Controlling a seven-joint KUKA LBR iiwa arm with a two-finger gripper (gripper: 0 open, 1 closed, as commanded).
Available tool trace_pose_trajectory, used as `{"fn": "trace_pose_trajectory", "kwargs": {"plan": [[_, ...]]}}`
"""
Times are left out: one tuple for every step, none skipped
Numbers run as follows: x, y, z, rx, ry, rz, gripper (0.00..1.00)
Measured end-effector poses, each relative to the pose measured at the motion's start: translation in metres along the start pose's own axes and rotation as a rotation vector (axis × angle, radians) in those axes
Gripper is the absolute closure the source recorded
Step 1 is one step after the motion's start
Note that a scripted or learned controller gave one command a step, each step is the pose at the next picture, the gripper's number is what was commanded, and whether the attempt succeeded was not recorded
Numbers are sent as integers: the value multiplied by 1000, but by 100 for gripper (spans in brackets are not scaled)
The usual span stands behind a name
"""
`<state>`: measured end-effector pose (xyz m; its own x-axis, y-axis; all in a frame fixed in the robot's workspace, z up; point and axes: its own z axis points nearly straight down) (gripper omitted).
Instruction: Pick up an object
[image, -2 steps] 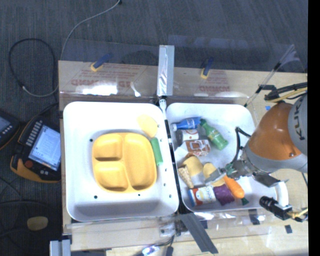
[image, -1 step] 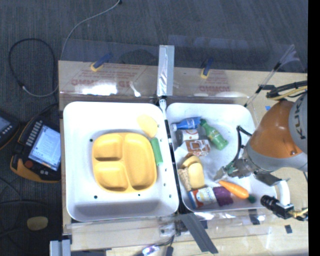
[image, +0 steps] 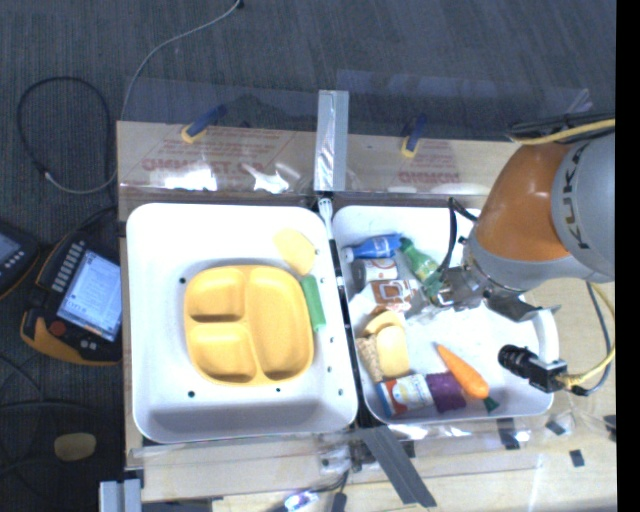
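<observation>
Carrot lies at five o'clock in the right bin, apart from the bottle. Gripper hovers toward the bin's centre; whether it's open I cannot tell. Best approach: descend straight, straddling the carrot's middle.

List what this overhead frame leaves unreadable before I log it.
- Tool: the arm's orange and grey wrist covers it from above, so its fingertips and anything between them are hidden.
- Green thing in the right bin: partly under the wrist, kind unclear.
- Labels on the blue packet and the bottle: too small to read.
</observation>
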<state>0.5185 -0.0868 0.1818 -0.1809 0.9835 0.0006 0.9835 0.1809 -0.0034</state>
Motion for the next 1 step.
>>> {"fn": "trace_pose_trajectory", "kwargs": {"plan": [[-11,30,-20,2,-3,476,100]]}}
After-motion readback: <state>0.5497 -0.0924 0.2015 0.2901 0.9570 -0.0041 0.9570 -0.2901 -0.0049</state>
